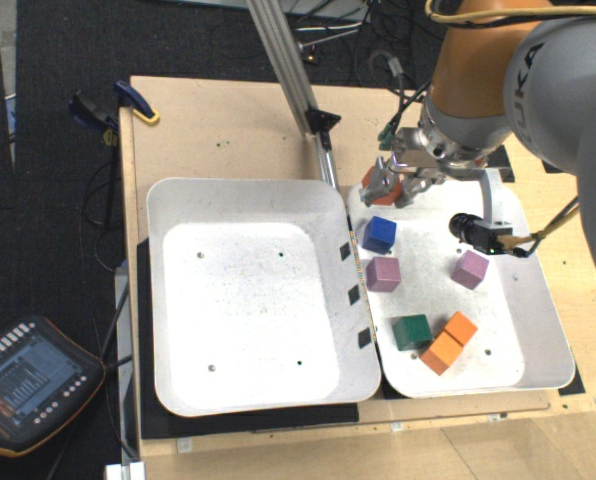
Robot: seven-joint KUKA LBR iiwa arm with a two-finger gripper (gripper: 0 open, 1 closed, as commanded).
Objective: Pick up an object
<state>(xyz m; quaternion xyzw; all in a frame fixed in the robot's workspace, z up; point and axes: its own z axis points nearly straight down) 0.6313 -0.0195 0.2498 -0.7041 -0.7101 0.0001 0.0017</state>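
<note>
My gripper [388,183] hangs over the far left corner of the right bin [543,313]. An orange-red thing [397,196] shows right at its tip, partly hidden by it; whether it is held is unclear. Just in front of the gripper lies a blue cube [380,234], with a purple cube [383,273] below it. Another purple cube [470,268] sits mid-right. A green cube [412,331] and two orange cubes [461,328] [441,352] touching each other lie near the front.
The left bin [178,298] lies beside the right one, their rims meeting in the middle. A slanted metal pole [283,58] comes down to the bench behind the bins. A black part on a cable [475,230] hangs off the arm over the right bin.
</note>
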